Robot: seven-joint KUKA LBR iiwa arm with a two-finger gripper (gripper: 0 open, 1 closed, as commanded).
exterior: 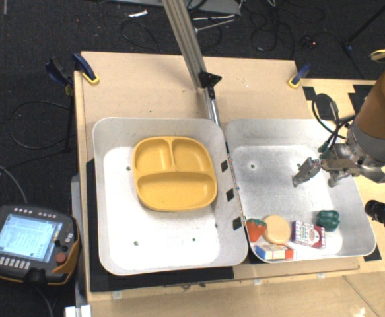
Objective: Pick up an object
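My gripper point(321, 174) hangs over the right bin point(271, 154), toward its right side, with its two fingers spread apart and nothing between them. Along the bin's front edge lie several small objects: a red and orange piece point(255, 229), a tan round bun-like item point(277, 230), a small white and red block point(274, 251), a printed packet point(308, 234) and a green object point(328, 219). The gripper is above and behind these, apart from all of them.
A yellow divided plate point(175, 174) lies in the left bin point(113, 197). A slanted metal pole point(187, 32) rises from the bench's back. A teach pendant point(27, 242) lies on the floor at the left. Clamps point(86, 68) hold the bench's back corners.
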